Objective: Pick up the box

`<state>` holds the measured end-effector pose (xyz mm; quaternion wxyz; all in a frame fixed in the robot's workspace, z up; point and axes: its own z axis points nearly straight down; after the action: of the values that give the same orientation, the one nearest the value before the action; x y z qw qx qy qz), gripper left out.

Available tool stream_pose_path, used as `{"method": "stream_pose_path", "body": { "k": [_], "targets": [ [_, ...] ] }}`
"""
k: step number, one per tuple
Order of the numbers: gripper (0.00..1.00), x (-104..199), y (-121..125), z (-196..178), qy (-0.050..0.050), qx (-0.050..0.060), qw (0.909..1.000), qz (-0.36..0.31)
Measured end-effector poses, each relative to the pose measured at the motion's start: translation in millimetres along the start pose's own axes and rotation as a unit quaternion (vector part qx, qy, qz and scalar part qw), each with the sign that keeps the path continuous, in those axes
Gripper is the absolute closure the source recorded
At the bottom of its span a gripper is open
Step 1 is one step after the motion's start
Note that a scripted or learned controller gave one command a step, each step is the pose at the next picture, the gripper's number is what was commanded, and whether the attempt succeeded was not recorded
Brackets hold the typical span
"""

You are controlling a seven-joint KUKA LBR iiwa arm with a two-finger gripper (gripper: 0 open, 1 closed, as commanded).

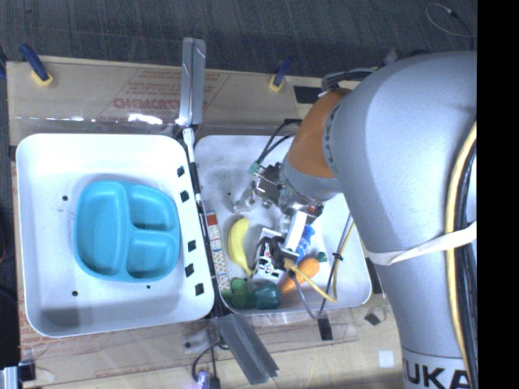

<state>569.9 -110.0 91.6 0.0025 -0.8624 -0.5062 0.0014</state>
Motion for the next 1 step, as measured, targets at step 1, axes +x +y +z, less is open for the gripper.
{"method": "stream_pose_path", "body": {
  "k": [1],
  "targets": [
    [0.0,32.0,31.8,-0.6,0.0,-0.002,0.9932,-0.116]
  ]
}}
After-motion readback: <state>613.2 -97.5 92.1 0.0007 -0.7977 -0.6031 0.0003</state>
